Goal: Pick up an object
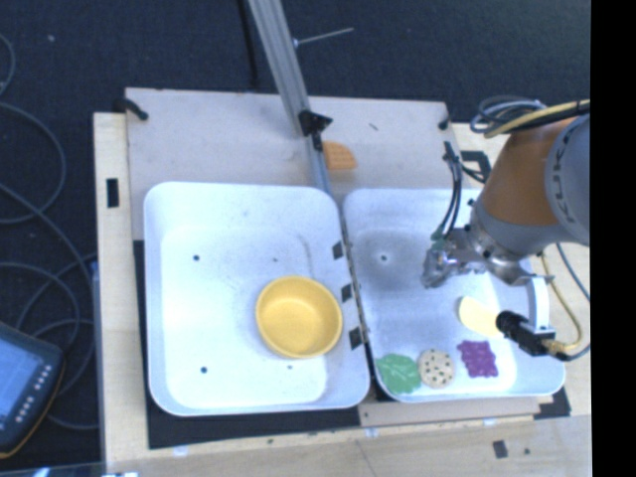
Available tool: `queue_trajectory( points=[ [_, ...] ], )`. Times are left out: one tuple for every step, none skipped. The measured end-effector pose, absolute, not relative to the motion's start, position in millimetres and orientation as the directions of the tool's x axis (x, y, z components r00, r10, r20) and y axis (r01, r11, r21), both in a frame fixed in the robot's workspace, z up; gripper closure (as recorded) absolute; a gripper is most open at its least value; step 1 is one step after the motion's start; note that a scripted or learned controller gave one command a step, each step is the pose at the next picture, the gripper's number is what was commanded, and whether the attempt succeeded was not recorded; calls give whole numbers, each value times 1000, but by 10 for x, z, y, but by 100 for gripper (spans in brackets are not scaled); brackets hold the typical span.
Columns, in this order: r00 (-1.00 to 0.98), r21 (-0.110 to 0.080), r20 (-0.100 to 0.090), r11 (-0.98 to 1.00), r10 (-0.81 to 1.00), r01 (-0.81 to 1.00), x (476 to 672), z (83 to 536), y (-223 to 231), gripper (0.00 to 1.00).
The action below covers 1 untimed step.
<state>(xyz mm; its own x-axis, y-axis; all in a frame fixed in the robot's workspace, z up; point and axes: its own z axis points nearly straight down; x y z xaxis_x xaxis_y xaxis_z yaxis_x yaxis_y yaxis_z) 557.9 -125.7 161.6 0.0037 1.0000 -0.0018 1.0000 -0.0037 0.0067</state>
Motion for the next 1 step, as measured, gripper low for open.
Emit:
queue_trajectory(
  points=[
    [-3, 7, -2, 3, 1000, 1000, 5618, 2054, -1265, 100]
  ],
)
